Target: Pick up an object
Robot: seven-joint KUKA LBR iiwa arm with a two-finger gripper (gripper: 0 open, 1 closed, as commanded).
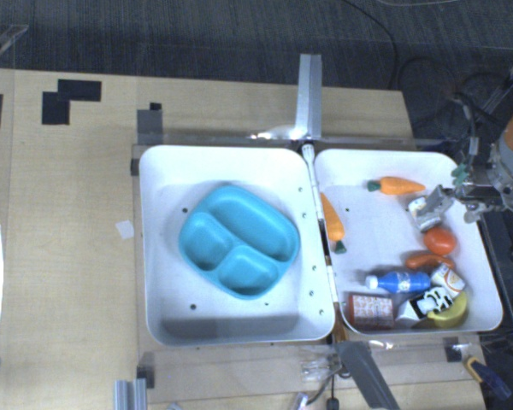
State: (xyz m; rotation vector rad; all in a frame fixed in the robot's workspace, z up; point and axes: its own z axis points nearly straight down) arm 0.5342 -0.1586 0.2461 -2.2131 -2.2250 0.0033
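Observation:
My gripper (429, 207) reaches in from the right and hangs low over the right bin (359, 229), near its right side. It sits just above a red-orange ball (440, 241) and below-right of an orange carrot (399, 185). A second carrot (331, 220) lies along the bin's left wall. Toward the front lie a blue bottle (403, 281), a reddish-brown piece (421, 260), a brown box (372, 309), a yellow item (451, 313) and a small orange-and-white can (450, 278). Nothing shows clearly in the gripper's grasp.
The left bin (162, 297) holds a blue divided plate (238, 239). A metal post (309, 101) stands behind the wall between the bins. The arm's body (509, 156) and cables crowd the right edge. Bare white floor lies in the right bin's middle (372, 233).

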